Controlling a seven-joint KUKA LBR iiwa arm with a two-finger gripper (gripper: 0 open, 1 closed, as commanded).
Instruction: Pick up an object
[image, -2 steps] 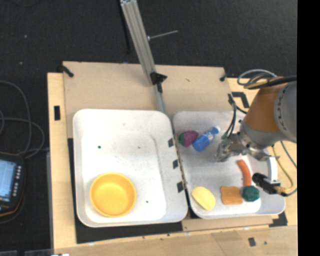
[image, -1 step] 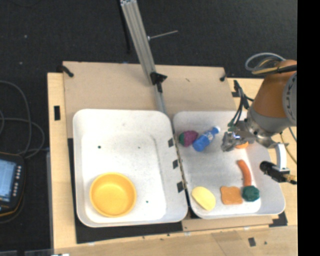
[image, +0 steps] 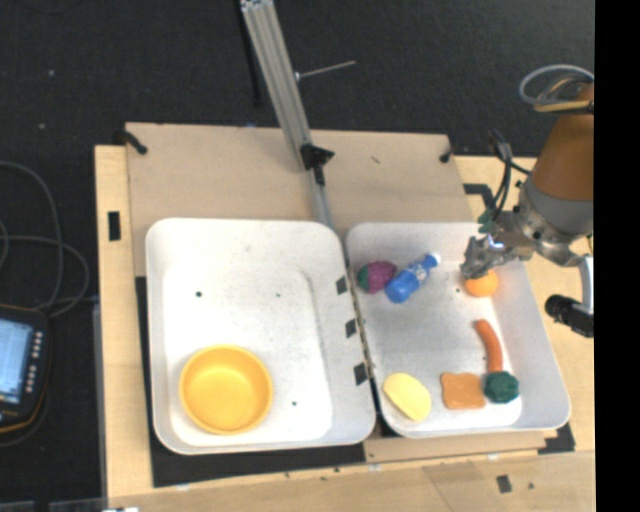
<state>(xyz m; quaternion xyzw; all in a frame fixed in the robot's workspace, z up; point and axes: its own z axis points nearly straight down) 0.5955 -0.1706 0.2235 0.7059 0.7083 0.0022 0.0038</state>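
The two white bins (image: 250, 260) look like smooth matt plastic, the yellow bowl (image: 226, 388) glossy plastic, the table (image: 230, 160) matt wood.

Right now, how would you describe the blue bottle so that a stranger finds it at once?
Look in the right white bin, in its far half near the divider between the bins. The blue bottle lies tilted there, touching a purple ball on its left. It is the only blue thing, with a paler cap end.

Tool (image: 481, 262) over orange ball (image: 482, 285) in rt bin (image: 445, 425); yellow bowl (image: 226, 388) in lt bin (image: 240, 250).
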